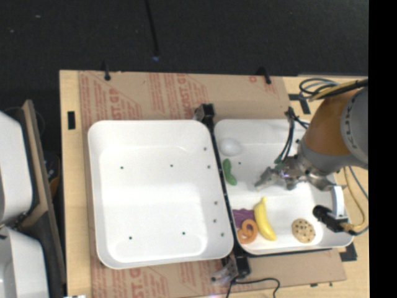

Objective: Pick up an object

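Banana (264, 219) lies in right bin (248, 129), long axis running near-vertical in view, upper tip toward gripper (268, 177), lower end by orange ring (248, 231). Gripper hangs just above it, apart; fingers spread, nothing btwn them.
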You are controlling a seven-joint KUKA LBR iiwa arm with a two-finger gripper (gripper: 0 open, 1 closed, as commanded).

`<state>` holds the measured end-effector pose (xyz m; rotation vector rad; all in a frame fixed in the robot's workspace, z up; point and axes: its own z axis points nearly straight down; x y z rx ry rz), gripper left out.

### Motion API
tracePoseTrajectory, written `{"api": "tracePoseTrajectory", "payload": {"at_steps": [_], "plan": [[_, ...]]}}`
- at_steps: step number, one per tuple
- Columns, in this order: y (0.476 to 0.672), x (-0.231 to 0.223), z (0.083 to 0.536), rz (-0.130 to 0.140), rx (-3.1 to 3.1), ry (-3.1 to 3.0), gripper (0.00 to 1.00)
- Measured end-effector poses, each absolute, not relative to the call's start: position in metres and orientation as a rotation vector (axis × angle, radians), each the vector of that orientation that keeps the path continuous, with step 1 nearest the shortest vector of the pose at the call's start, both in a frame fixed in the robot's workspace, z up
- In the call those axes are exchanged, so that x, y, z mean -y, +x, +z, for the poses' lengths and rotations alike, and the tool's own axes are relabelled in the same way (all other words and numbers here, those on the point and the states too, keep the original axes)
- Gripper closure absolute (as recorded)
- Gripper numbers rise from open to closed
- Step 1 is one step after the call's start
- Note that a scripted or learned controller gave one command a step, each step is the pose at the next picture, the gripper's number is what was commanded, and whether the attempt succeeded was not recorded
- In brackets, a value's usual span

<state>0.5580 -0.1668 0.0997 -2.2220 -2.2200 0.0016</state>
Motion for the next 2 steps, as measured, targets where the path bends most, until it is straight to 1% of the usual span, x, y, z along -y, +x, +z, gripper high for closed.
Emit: {"api": "tracePoseTrajectory", "payload": {"at_steps": [1, 2], "plan": [[0.559, 0.167, 0.111, -0.002, 2.22, -2.225, 1.0], [0.552, 0.162, 0.164, -0.005, 2.224, -2.224, 1.0]]}}
